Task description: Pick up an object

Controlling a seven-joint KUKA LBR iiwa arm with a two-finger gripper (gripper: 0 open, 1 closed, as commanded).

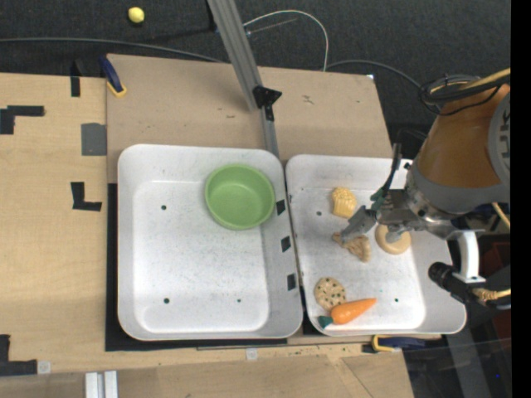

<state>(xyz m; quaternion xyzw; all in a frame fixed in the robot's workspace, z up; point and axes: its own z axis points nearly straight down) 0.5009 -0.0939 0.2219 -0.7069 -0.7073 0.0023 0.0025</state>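
The arm [465,152] comes in from the right over the right bin [406,313]. Its gripper [363,225] is low in the middle of this bin, with fingers apart, and nothing sits between them. A tan lump [358,247] lies just under the finger tips; I cannot tell if they touch it. A yellow piece [343,201] is near, toward the far rim, and a pale round piece [393,240] is just beside the gripper body. A cookie [329,291] and a carrot [352,310] lie close to the near rim, so little room is there. The left bin [149,305] holds a green bowl [240,196] at its far right corner; the rest of its floor is open. I can read no writing.
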